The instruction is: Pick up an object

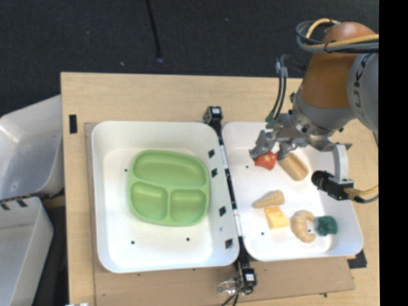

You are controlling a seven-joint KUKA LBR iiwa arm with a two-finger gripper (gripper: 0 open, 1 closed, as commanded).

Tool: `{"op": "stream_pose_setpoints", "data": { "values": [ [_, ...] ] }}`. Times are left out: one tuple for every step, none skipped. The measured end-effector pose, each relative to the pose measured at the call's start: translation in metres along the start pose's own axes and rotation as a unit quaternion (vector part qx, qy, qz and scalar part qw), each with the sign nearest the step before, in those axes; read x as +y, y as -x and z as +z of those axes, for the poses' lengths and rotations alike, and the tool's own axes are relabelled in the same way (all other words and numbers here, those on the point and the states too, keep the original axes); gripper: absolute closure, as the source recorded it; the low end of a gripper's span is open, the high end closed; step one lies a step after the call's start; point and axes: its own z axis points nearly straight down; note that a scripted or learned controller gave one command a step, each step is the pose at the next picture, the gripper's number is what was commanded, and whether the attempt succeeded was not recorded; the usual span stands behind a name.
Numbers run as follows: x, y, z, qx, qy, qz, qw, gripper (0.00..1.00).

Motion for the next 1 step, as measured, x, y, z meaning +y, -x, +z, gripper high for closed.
{"op": "stream_pose_setpoints", "data": {
  "values": [
    [0.0047, -0.0576, -0.0058, 0.000, 0.000, 0.000, 1.0000, 1.00]
  ]
}}
